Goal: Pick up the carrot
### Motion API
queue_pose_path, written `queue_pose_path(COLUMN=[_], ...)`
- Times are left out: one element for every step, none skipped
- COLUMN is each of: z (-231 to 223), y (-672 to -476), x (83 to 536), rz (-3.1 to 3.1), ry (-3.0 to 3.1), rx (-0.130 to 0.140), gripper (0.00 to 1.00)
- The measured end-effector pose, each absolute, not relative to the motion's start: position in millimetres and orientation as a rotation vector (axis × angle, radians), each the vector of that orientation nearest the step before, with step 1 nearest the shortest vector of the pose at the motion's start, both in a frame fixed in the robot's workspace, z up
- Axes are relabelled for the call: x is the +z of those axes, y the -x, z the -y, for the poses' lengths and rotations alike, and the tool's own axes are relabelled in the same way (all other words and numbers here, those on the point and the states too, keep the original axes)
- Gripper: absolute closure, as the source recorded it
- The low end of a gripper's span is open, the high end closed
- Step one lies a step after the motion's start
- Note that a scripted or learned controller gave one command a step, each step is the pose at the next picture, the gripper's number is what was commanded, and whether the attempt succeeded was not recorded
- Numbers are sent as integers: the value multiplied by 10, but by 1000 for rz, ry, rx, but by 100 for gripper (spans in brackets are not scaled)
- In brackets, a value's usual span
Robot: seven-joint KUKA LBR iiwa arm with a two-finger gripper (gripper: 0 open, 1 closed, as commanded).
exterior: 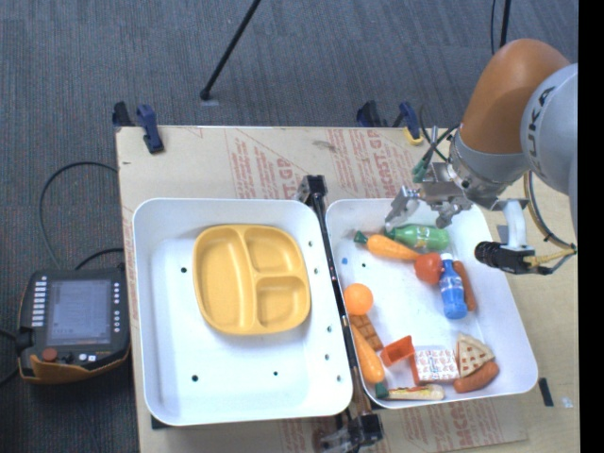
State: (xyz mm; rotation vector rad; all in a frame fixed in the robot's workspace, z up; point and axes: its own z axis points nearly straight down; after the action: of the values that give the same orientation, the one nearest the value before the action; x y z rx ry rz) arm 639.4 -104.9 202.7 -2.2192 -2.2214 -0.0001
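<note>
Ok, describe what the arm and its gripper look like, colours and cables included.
The arm is light grey with a big rounded orange band above the wrist and dark lettering on its side. Thin cables, green and yellow among them, run along the wrist. The gripper is a small grey metal unit with two fingers. A black cylindrical piece juts out beside the wrist.

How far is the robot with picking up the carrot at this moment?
Done: the end effector is over the far end of the right bin. In hand: nothing visibly held. Left: the carrot lies on the bin floor beside the green bottle, so grasping and lifting remain.
</note>
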Motion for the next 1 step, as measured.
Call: queue_pose_path(z=[994], y=[-6271], x=[866], rz=[1990], ry=[2426], rx=[3], gripper=[0])
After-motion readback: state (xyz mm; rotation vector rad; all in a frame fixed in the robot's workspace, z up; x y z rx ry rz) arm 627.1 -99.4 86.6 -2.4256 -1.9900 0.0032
